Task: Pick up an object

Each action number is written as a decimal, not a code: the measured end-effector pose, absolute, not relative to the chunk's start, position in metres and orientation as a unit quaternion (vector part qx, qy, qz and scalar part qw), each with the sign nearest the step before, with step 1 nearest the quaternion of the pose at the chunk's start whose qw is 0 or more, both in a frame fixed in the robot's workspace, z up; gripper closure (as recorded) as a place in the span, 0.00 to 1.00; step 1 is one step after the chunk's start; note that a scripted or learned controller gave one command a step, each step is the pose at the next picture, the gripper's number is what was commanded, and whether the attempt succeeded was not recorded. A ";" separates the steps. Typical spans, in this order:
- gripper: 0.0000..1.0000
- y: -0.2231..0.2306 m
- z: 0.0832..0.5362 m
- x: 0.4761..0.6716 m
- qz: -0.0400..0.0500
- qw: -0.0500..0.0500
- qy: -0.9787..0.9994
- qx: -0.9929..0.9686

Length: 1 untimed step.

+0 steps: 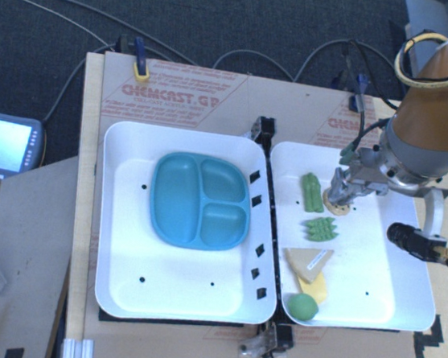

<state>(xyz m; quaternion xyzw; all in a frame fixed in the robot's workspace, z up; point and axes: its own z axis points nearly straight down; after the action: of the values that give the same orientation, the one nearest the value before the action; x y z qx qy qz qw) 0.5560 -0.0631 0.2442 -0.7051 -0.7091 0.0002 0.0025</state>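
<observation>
End effector [340, 198] nr right bin [401, 317] centre

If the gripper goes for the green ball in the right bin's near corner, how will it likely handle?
The green ball looks round and smooth, so it probably rolls if nudged and may slip from the fingers. It touches a yellow piece and sits near the bin wall, so closing around it could be cramped.

On my bench [178, 87], the left bin [114, 282] holds a divided plate [201, 201]. The right bin [402, 309] holds food pieces [310, 266] along its nine o'clock side.
</observation>
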 end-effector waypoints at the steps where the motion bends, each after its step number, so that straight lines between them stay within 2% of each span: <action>1: 1.00 -0.013 0.245 0.534 0.000 0.003 -0.709 -0.705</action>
<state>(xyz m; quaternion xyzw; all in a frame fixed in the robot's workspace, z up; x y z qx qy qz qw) 0.5336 -0.0128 0.2447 -0.7052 -0.7090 0.0001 0.0026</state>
